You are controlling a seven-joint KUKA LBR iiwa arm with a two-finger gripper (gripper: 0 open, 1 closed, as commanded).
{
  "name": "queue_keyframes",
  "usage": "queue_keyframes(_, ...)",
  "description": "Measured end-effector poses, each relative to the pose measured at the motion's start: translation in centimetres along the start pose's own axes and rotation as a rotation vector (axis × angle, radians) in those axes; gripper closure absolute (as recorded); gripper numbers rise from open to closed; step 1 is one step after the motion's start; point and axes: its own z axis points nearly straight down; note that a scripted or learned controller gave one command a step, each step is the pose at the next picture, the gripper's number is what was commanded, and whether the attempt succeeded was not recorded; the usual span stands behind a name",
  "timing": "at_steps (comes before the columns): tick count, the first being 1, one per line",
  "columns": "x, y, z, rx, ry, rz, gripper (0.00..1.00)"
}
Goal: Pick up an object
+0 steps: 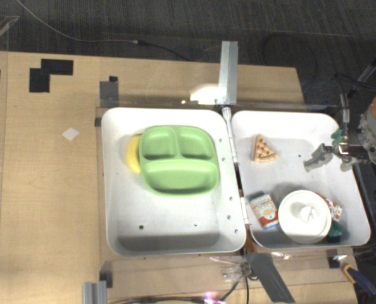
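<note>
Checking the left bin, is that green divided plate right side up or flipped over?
Right side up: the green divided plate shows its three hollow compartments facing the camera.

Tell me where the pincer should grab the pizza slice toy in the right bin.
Take the pizza slice across its two slanted edges near the wide crust end, coming straight down from above. It lies flat on the right bin's floor with open space all round, so a top-down pinch looks likeliest to work.

Bench [49, 189] carrying two white bins side by side. Left bin [169, 230] sitting at bench middle; right bin [295, 128] touching it along shared edge. Black tape marks [49, 73] lying far left of left bin, toward bench's back corner. Small pale square [70, 133] lying left of left bin.
</note>
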Motion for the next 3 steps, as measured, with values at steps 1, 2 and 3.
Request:
queue_keyframes(1,1.4,11.0,9.2,0.001,0.000,-0.055,0.00)
queue_keyframes(2,7.0,11.2,15.5,-0.003,0.000,-0.133,0.00)
queue_keyframes(3,4.7,13.7,15.5,-0.003,0.000,-0.087,0.00)
